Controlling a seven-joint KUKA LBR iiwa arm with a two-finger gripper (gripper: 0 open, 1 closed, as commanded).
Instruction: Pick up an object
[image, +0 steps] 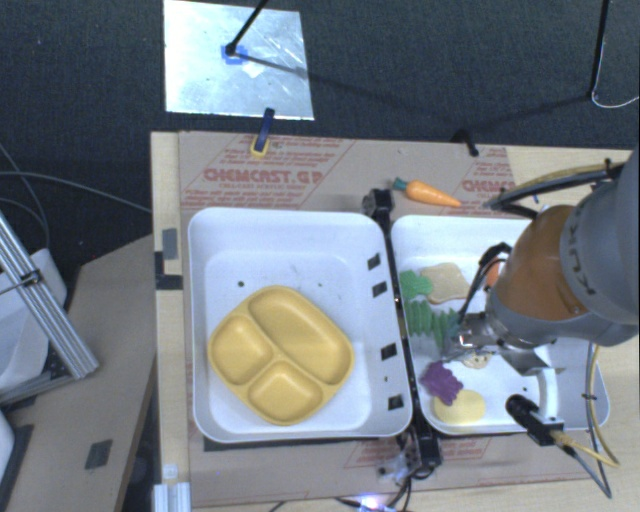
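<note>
Grey metal and an orange band mark the arm (560, 275) as it reaches in from 3 o'clock over the right bin (420, 232), its gripper (470, 343) lowered among a small cluster of toy foods; whether the gripper is spread or closed cannot be told from this angle, and nothing can be seen held in it. At the gripper's 9 o'clock, just beside it, lies a green ridged piece (432, 320), with a green leafy piece (414, 286) above that and a tan bread-like slice (446, 280) at roughly 11 o'clock. At 7 o'clock sits a purple grape cluster (441, 380), touching a pale yellow item (460, 407) at 6 o'clock near the bin's front wall. Farther out, at 9 o'clock, the left bin (210, 240) carries a yellow divided tray (281, 353) with three compartments. Beyond the bins, at 12 o'clock, an orange carrot (430, 193) rests on the cardboard sheet (300, 165) covering the bench, and a blue and yellow tool (263, 134) lies at the sheet's far edge.
</note>
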